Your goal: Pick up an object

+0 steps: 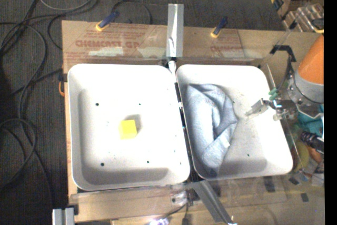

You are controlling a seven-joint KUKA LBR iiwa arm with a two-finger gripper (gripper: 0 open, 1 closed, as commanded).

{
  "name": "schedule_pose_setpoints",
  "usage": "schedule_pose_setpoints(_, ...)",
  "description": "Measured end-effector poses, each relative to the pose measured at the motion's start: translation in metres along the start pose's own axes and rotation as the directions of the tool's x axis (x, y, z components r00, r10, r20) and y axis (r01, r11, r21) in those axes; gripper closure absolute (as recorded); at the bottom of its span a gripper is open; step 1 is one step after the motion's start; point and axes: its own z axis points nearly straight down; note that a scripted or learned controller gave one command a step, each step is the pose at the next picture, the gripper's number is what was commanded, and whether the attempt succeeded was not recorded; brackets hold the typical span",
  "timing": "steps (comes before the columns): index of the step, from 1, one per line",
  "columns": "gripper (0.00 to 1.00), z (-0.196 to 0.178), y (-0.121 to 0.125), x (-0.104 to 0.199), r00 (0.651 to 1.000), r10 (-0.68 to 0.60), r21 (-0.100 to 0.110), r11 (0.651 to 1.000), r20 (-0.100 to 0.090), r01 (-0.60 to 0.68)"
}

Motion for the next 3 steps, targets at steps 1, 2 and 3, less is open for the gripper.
schedule_pose_setpoints(1,0.00,0.092,0.023,0.016,0.987,-0.163,-0.015,0.987,0.010,0.163)
schedule_pose_setpoints(2,1.00,0.081,0.025,0.018,0.987,-0.163,-0.020,0.986,0.008,0.163)
schedule_pose_setpoints(3,0.00,0.081,0.025,0.017,0.987,-0.162,-0.020,0.987,0.008,0.163)
